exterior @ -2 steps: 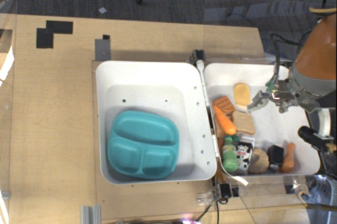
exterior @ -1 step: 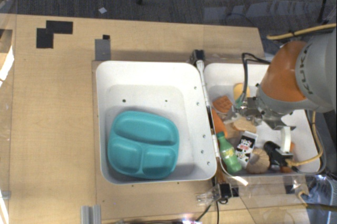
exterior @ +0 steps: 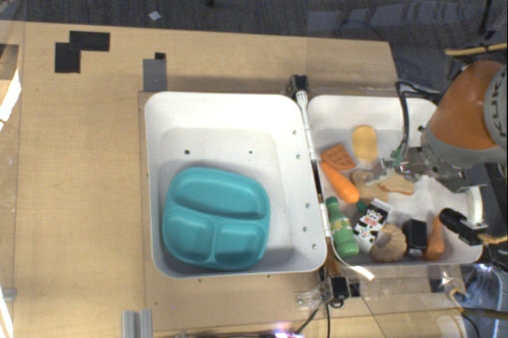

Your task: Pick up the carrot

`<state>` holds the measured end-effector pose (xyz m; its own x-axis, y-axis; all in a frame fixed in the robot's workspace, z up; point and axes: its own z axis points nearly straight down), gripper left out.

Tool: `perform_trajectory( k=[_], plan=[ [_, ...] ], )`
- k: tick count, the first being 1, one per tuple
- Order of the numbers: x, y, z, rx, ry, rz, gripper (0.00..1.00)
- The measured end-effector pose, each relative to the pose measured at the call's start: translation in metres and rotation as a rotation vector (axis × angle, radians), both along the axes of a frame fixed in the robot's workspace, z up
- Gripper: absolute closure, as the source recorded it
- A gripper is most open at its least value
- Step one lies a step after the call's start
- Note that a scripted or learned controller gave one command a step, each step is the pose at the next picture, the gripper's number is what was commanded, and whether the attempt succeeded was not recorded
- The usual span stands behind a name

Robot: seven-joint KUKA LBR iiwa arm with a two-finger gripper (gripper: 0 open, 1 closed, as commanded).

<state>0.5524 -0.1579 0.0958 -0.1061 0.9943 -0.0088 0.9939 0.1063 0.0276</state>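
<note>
The carrot, a long orange piece, lies aslant near the left wall of the right bin, just below an orange waffle-like square. My gripper hangs over the middle of that bin, to the right of the carrot and apart from it, above a tan flat piece. The grey arm with its orange band reaches in from the right. Nothing shows as held.
The right bin also holds a yellow piece, a green bottle, a cow-patterned box, a brown lump, a black piece and a second orange stick. A teal divided plate lies in the left bin.
</note>
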Motion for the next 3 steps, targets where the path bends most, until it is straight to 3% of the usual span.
perform_trajectory(
  k=[1,2,3],
  plan=[
    [-0.009,0.059,0.0,0.001,-0.005,-0.124,0.0],
    [0.082,0.041,0.085,0.005,0.011,-0.136,0.0],
    [0.038,0.102,0.09,0.009,0.024,-0.068,0.0]
  ],
)
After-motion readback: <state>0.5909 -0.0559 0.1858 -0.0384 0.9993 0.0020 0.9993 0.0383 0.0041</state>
